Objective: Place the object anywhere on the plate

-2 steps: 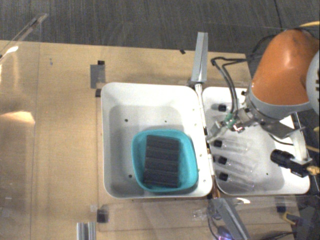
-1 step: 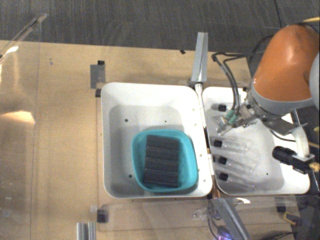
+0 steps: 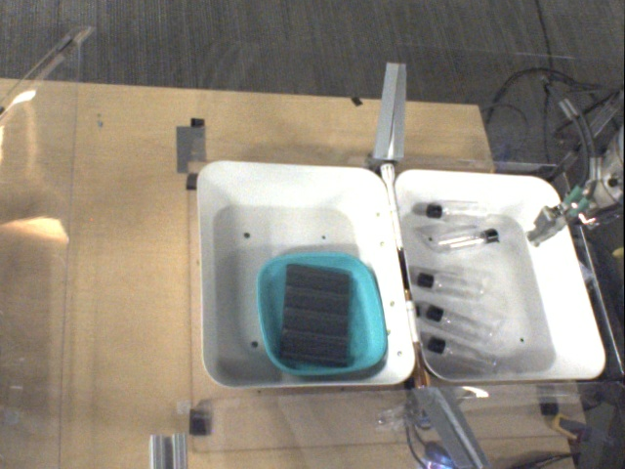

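At the right edge of the frame, a little above the middle, your gripper is poking in over the upper right corner of the right bin. You're looking at a small grey tip with a green fitting behind it, and it's too small here to tell whether it is released or clenched, so I can't call that one. Nothing visible is caught in it.

Move inward from there and you've got the tubes: clear little things with black caps, lying scattered on the floor of that right bin. One tube sits near the top left of the bin, a second tube lies just below it with its cap pointing toward your gripper, and three more are stacked down the left side toward the bottom. All of them are apart from the gripper, none lifted.

Now cross the divider to the left bin. There's your plate, a teal dish sitting in the lower middle of that bin, with a dark ribbed pad lying in it. No tube on the plate that I can make out.

So, by my read, you're at the very start: nothing has been picked, nothing delivered. Left to do is the whole job: come down on a tube, close on it, carry it across the divider to the left, and set it on that teal plate. The second tube looks nearest to you.
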